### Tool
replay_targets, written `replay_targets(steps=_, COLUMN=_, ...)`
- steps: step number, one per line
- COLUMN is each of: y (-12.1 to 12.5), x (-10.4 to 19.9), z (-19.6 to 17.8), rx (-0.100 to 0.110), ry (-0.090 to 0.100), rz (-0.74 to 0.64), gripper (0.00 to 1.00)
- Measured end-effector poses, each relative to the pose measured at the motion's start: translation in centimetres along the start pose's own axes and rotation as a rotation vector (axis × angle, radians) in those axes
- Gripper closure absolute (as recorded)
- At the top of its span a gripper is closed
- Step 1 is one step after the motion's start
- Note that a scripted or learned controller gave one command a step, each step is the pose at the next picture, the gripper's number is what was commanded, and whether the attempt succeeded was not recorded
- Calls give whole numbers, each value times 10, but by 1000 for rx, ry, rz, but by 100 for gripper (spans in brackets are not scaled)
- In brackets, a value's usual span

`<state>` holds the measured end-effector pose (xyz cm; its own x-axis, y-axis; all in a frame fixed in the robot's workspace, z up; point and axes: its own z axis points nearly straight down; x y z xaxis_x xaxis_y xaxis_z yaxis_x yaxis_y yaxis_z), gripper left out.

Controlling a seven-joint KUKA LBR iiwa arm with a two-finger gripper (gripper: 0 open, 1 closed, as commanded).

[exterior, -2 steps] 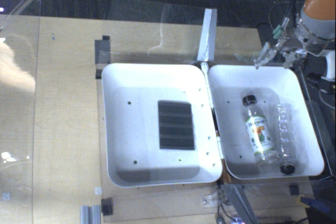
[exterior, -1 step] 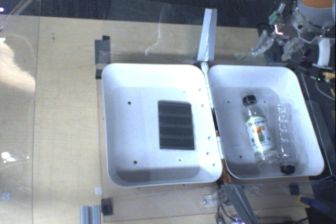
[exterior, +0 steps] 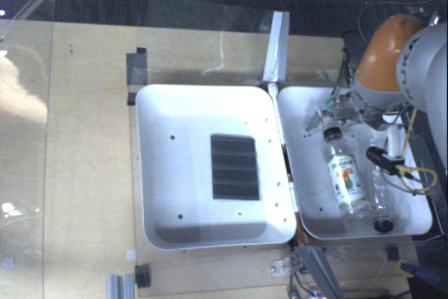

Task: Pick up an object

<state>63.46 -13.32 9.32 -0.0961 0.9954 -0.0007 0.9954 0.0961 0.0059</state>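
We see the arm reaching in from the right over the far part of the right bin, with its gripper low above the bin floor. Whether that pincer is released or clenched we cannot tell; its tip is a small tangle of metal against the white.

The likeliest target is a clear plastic bottle with a dark cap and a printed label, lying flat in the right bin. Its cap end sits just near of the gripper, and its long axis runs from there toward the near edge. A second clear bottle lies just to its right, roughly parallel. We judge the gripper would have to shift nearward along that axis to straddle the body. The left bin holds a dark ribbed rectangular block.
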Motion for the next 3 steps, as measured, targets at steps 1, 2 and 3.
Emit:
replay_targets(steps=1, y=-59, x=2, z=3, rx=-5, ry=-1, rz=-62, gripper=0)
replay_targets(steps=2, y=-88, x=-20, z=-1, rx=-29, ry=-11, rz=-134, gripper=0)
replay_targets(steps=3, y=-78, x=-30, z=3, rx=-6, ry=1, rz=-266, gripper=0)
